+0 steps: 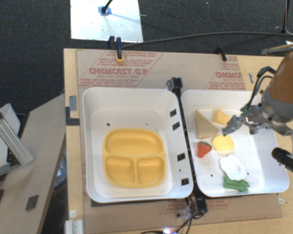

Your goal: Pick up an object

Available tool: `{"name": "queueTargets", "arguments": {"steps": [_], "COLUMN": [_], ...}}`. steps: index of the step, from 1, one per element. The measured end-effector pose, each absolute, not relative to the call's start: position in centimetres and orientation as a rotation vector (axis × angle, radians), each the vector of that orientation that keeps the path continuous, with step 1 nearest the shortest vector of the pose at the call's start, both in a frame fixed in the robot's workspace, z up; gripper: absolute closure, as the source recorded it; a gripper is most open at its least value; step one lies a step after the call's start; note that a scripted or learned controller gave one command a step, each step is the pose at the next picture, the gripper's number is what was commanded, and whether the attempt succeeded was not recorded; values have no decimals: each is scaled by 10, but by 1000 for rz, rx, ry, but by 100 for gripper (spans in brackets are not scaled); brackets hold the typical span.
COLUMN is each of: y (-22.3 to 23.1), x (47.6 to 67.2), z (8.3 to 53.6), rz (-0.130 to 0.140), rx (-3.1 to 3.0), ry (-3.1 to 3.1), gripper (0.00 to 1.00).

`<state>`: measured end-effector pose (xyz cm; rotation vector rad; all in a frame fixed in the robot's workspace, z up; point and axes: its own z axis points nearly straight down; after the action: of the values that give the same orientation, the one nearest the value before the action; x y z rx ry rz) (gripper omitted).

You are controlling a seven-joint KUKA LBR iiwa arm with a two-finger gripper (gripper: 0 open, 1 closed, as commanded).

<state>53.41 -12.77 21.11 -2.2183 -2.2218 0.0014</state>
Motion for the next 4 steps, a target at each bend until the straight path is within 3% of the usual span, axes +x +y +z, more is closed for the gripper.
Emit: {"name": "queueTargets", "arguments": {"steps": [2,3,4], "y": [-127,-127,-124], "x": [538,539,550], "z": [107,120,169], "rz": [1,-2,-6], "rx": [-2219,-2222,-2221], "ry": [-2221,-2225,-2230], "gripper": [0,100,100]}}
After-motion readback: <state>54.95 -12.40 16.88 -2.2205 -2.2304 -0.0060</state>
